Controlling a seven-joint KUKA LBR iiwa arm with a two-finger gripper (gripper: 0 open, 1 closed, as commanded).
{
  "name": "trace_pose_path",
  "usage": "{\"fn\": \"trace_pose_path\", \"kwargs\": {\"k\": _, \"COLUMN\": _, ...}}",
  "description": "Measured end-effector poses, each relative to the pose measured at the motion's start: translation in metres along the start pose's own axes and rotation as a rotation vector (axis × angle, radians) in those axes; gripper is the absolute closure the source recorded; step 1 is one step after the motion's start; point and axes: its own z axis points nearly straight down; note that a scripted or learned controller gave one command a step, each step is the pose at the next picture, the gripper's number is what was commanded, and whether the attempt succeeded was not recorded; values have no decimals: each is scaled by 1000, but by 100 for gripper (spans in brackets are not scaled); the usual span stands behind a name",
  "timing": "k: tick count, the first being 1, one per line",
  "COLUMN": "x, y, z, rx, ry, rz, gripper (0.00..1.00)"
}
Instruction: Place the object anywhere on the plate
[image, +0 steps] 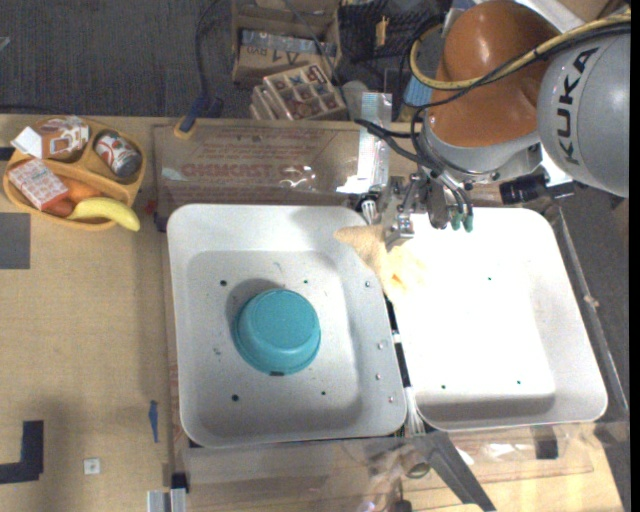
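Hanging over the seam between the two white bins near their far edges, the end effector (400, 222) sits at the tip of the grey arm (590, 100), which reaches in from the right with its orange band (490, 70) above the wrist. A pale yellowish object (385, 255), flat and irregular, lies directly beneath it, draped across the far right corner of the left bin (200, 250) and onto the near-left part of the right bin (560, 300). Whether the fingers are parted or closed on that object cannot be told; they blur into it. A teal plate (278, 330), looking like an upturned dish, rests in the middle of the left bin, well apart from the object. At the tabletop's far left corner stands a tray of toy food (70, 175), with a banana (105, 211) on its near rim.
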Motion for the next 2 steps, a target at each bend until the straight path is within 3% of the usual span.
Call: {"fn": "trace_pose_path", "kwargs": {"k": 2, "x": 12, "y": 107, "z": 12, "rx": -2, "ry": -3, "rz": -31, "gripper": 100}}
